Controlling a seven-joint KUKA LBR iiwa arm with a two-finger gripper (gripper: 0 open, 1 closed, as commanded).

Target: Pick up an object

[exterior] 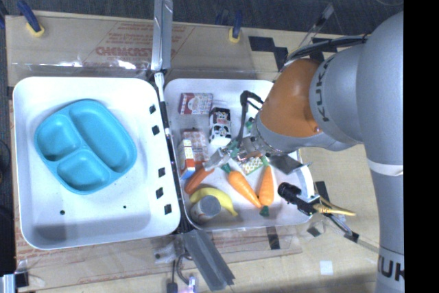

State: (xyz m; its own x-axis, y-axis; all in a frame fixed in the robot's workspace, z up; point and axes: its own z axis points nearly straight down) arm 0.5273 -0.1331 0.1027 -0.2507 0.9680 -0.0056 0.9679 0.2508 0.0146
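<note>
— Where the arm reaches into the right bin point(177, 147), what is the gripper point(236, 151) doing?

— It sits low among the clutter, just above two carrots point(252, 186); how wide it stands cannot be told.

— And around it?

— A banana point(214, 201) lies by the near wall. The left bin point(82, 223) holds a blue divided tray point(84, 145). Both bins rest on a tan bench point(206, 34).

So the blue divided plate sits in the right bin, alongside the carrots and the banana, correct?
Not quite. The blue divided plate lies in the left bin; the carrots and the banana are in the right bin, as the camera view shows.
</note>
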